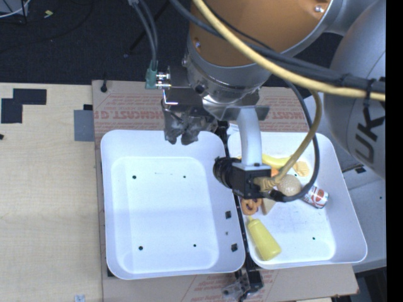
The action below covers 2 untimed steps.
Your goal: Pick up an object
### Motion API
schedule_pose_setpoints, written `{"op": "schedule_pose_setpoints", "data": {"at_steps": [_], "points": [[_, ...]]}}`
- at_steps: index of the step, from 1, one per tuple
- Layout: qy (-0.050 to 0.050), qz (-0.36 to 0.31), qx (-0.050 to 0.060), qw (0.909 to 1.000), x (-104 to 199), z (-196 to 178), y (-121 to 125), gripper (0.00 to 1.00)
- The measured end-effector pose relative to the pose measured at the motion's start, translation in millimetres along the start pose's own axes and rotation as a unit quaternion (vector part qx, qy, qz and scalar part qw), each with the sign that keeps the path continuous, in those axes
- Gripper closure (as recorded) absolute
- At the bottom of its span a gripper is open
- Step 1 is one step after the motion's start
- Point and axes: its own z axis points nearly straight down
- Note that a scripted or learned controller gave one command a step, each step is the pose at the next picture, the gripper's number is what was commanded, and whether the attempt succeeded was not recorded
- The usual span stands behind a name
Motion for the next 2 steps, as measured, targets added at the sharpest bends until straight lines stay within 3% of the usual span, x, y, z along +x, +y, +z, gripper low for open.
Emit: {"op": "schedule_pose_setpoints", "data": {"at_steps": [1,2], "points": [[-0.003,-0.002,0.005,1.0000,1,6,-1,0.00],[-0.007,0.001,0.013,0.9999,-1,212,-11,0.00]]}}
